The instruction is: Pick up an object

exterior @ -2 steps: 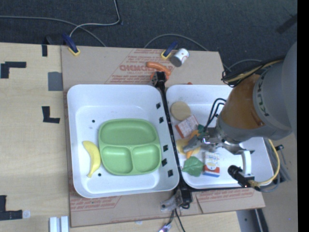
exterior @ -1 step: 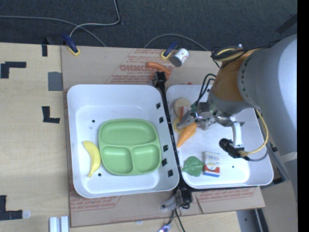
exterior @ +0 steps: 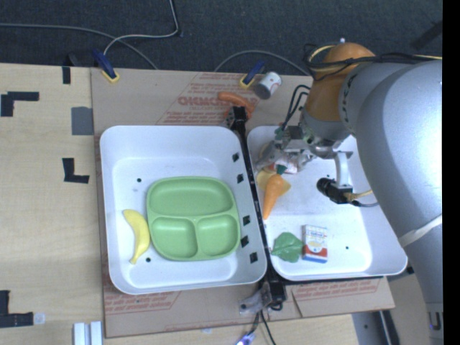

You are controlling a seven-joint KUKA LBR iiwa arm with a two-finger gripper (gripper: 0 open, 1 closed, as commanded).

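We see the claw [exterior: 282, 158] low in the right bin [exterior: 374, 254], just above the carrot [exterior: 272, 191]; its grip we cannot tell. Below the carrot lie a green leaf [exterior: 287, 246] and small box [exterior: 315, 243].

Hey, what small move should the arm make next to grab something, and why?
Probably lower the hand slightly onto the orange carrot: it sits right above the carrot's top end in the right bin, nearer than the green leaf or small box.
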